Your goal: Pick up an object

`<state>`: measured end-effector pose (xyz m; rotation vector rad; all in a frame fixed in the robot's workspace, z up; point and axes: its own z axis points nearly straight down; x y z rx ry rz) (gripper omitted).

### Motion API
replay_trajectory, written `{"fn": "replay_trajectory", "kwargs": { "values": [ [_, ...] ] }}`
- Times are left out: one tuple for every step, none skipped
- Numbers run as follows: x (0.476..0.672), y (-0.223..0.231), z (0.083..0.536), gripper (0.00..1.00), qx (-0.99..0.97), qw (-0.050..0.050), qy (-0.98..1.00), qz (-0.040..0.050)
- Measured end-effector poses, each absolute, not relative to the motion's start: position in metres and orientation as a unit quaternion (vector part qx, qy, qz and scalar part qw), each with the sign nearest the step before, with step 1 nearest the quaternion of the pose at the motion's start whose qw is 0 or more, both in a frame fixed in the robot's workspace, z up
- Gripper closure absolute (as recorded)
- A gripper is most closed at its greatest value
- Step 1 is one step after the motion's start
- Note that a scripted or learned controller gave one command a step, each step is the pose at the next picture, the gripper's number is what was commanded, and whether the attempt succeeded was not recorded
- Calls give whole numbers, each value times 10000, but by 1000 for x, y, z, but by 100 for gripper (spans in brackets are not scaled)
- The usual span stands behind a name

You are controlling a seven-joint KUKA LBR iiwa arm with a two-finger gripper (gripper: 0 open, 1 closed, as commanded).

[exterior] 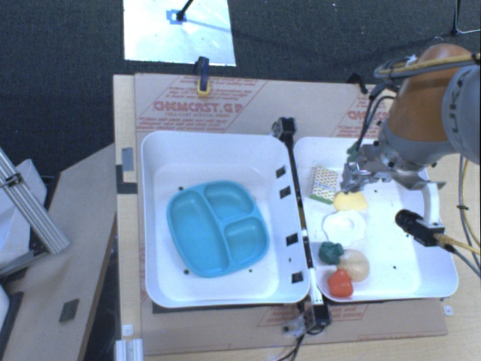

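At the near edge of the bench, toward six o'clock in the right bin (436,280), lie three small things bunched together: a red piece (340,283), a pale peach-coloured lump (355,263) touching it at its one o'clock, and a dark green piece (330,252) just beyond. Next out sits a flat white disc (343,226), and at its twelve o'clock a yellow piece (351,201), with a checked pad (325,183) beside it at about ten o'clock. The gripper (353,177) hangs right over the far edge of the yellow piece, close enough that it may be touching; whether its fingers are apart or together I cannot tell, and nothing can be seen caught between them. My reading is that this is the reach-and-descend step of the pick, with the yellow piece as the likely target and no lift yet made. The next move would call for the fingers to straddle the yellow piece squarely and close on it without nudging the white disc or the pad, then a straight lift. To nine o'clock, the left bin (161,164) holds a single blue divided plate (218,227) with three compartments. By count: two bins, one plate, six small things in the right bin, one of each kind. Farthest off, at twelve o'clock, a yellow clamp (203,77) grips the bench board's far edge.
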<state>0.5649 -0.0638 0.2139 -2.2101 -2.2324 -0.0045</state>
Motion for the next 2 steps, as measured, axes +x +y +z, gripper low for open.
{"fn": "replay_trajectory", "kwargs": {
  "values": [
    [577, -6, 226, 100, -7034, -3, -7108, -15],
    [597, 52, 227, 100, -7033, -2, -7109, -22]
  ]
}}
